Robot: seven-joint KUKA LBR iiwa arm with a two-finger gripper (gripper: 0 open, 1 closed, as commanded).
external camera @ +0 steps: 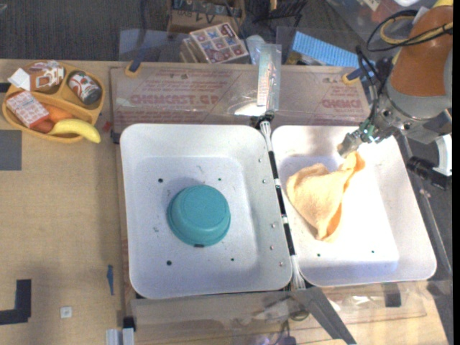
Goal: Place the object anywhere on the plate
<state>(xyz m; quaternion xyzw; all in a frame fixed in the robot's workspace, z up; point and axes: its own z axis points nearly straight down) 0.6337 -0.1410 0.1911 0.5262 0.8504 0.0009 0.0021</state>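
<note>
Cloth (321, 196), pale orange, lies crumpled in the right bin (410, 264), one corner drawn up toward the bin's far right side. The gripper (352, 144) sits at that raised corner and touches it; its fingers are too small and blurred to tell how far apart they stand or whether the cloth is pinched between them. The plate (200, 215), a teal round dish, rests near the middle of the left bin (144, 149), well apart from the cloth.
</note>
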